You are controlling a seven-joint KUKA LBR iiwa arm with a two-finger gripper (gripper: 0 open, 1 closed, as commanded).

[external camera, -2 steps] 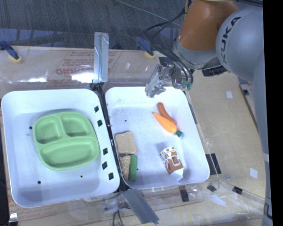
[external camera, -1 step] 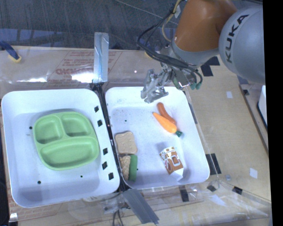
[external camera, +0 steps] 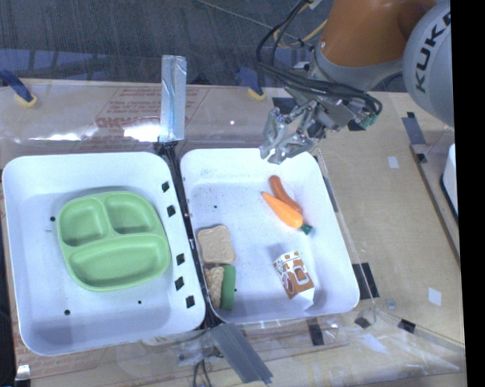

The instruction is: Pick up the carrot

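You are at the approach step: the gripper (external camera: pixel 287 143) hangs over the right bin's far rim (external camera: pixel 249 151), holding nothing; how wide it is open you cannot tell. The carrot (external camera: pixel 282 210) lies just below it, touching a sausage (external camera: pixel 283 191). Descend there; open floor lies left, the wall near right.

A green divided plate (external camera: pixel 112 239) lies in the left bin (external camera: pixel 21 262). In the right bin (external camera: pixel 327 195), a slice of bread (external camera: pixel 215 244) sits just right of the plate across the divider, with a cracker (external camera: pixel 214 283) and a green pickle-like piece (external camera: pixel 228 288) below it. A small brown-and-white packet (external camera: pixel 295 276) lies farther right.
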